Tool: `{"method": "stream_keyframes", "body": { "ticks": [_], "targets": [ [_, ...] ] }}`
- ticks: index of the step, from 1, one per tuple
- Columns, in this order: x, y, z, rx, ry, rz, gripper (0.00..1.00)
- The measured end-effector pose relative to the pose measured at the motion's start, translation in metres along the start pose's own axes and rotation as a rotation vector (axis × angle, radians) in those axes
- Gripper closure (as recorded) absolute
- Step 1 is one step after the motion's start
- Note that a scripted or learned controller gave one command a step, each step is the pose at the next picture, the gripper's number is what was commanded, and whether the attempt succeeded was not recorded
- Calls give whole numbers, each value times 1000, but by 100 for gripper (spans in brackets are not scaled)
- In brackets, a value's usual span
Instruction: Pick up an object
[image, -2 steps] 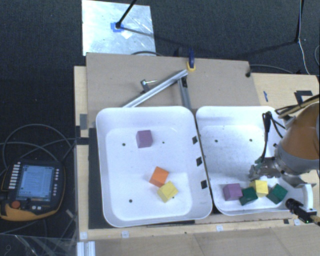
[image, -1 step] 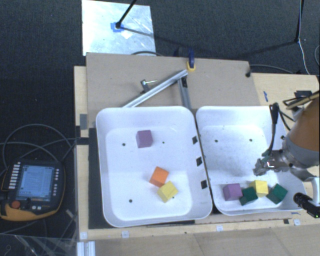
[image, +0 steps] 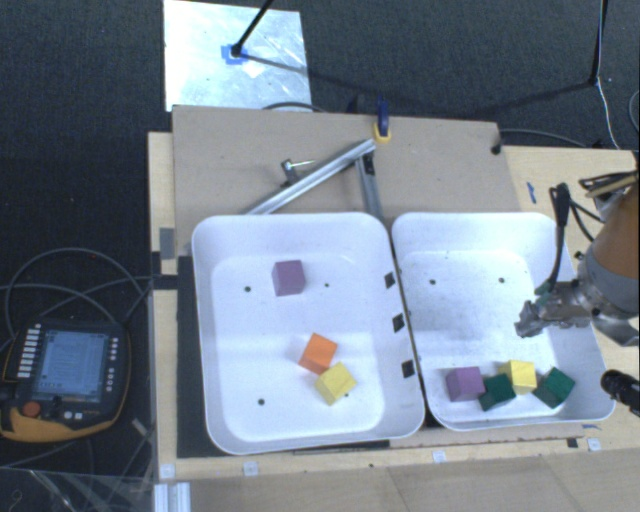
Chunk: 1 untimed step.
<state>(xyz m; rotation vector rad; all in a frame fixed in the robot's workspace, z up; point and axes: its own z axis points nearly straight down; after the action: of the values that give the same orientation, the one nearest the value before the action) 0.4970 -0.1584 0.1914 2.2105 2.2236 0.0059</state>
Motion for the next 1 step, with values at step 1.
{"method": "stream_keyframes", "body": {
  "ticks": [1],
  "targets": [
    [0, 2, -21, 2, 0, 1, 100]
  ]
}}
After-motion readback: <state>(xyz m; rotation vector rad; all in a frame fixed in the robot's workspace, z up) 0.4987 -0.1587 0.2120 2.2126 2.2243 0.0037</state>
